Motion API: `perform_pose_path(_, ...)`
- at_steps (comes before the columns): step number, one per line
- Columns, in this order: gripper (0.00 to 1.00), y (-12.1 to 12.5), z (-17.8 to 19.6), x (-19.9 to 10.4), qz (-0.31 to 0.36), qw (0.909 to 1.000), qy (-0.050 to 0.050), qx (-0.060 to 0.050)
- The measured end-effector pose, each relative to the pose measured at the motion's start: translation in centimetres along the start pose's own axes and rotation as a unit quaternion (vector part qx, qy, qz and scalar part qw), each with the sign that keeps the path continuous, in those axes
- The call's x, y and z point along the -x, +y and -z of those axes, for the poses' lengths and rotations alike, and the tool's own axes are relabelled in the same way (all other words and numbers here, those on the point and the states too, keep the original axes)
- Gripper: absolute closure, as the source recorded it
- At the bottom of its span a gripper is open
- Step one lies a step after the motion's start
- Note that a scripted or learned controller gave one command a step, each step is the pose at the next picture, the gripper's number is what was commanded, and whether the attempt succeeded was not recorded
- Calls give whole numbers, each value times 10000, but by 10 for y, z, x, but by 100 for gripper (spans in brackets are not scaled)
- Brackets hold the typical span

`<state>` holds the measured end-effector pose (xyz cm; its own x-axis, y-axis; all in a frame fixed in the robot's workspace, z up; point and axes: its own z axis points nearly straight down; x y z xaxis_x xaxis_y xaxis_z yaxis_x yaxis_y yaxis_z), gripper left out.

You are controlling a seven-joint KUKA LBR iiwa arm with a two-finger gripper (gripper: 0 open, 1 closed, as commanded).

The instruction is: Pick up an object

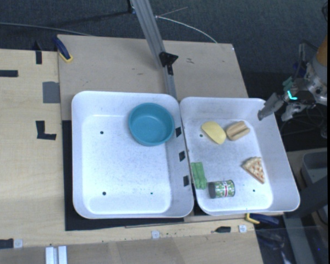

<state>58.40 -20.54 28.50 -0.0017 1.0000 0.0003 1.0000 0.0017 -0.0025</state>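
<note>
White plastic forms two shallow bins side by side on the bench. The left bin [93, 197] holds a blue bowl [150, 124] near its upper right corner. The right bin [280, 199] holds five things: a yellow piece [213, 132] and a tan roll [237, 130] just beside each other near the top, a pizza slice [254, 169] by the right wall, a green strip [198, 175] by the left wall, and a small can [222, 189] lying on its side near the lower edge, just right of the strip's lower end.

The arm reaches in from the right and stays mostly outside the bins. Its gripper [275, 108] sits over the right bin's upper right corner, above the rim, with a dark finger [267, 109] slanting down and to the left toward the bin. A small teal light shows on the wrist behind it. Whether the fingers stand apart or together I cannot tell. Nothing is seen between them, and the gripper is well apart from every object in the bin
</note>
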Motion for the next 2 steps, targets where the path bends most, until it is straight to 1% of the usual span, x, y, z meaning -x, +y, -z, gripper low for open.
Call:
perform_pose_path(1, 0, 0, 0, 0, 1, 10000, -3, 7)
perform_pose_path(2, 0, 0, -63, 4, -4, 10000, -1, -22)
